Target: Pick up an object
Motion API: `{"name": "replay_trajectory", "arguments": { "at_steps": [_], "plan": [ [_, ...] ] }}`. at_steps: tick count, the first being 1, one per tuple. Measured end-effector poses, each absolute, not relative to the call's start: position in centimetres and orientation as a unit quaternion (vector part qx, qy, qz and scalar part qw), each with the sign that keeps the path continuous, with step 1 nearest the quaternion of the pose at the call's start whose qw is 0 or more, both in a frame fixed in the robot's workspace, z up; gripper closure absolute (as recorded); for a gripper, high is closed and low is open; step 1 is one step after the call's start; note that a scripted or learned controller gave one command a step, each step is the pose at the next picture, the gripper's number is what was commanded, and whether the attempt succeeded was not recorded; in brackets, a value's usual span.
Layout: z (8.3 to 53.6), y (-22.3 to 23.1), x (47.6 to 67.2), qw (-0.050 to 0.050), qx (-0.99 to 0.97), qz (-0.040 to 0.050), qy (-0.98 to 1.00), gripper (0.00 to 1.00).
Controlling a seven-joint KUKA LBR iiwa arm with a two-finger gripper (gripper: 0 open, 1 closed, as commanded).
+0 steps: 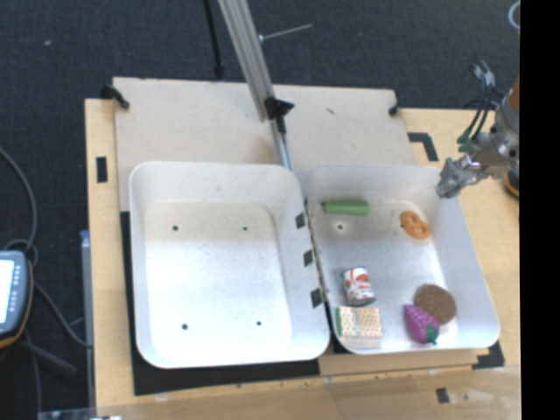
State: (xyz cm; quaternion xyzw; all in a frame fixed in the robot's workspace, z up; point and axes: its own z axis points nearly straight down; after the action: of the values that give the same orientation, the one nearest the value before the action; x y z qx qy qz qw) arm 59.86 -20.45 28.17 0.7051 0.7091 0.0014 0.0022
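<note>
Hovering at the upper right corner of the right bin [472, 261]: tool [455, 180], small and blurred at this slant. Cannot tell how the tool is set; nothing showing in it.

Lying inside the right bin, six candidates, none yet lifted:
- green cylinder [345, 206], near the bin's top edge, long axis running left to right across the view.
- orange ring-shaped piece [416, 226], just below and left of the tool, closest of all.
- red-and-white can [357, 285], mid-bin, toward the divider side.
- patterned flat packet [360, 323], just below the can, at the bin's near edge.
- brown round disc [435, 303], lower right.
- purple lumpy piece [421, 323], touching or nearly touching the disc's lower left (contact not resolvable).

Left bin [219, 261] sitting alongside on the bench [105, 383], well apart from the tool.

Relation governing the coming move: everything lying down and to the left of the tool in the view, so any approach meaning travel inward over the bin from its right corner. Orange ring-shaped piece looking the shortest reach, a slight shift left and down. Green cylinder lying farther left at roughly the same depth; its long axis pointing roughly toward the tool, so probably calling for closing across that axis, from front to back. Bottom cluster (disc, purple piece, packet) sitting crowded near the rim, likely the harder pick.

Judging the step as pre-grasp positioning, descent not yet begun.
</note>
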Motion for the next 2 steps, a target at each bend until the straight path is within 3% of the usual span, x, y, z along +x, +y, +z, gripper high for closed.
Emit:
{"name": "replay_trajectory", "arguments": {
  "at_steps": [2],
  "plan": [
    [26.9,-11.1,59.7,0.0,0.705,-0.0003,0.709,1.0]
  ]
}}
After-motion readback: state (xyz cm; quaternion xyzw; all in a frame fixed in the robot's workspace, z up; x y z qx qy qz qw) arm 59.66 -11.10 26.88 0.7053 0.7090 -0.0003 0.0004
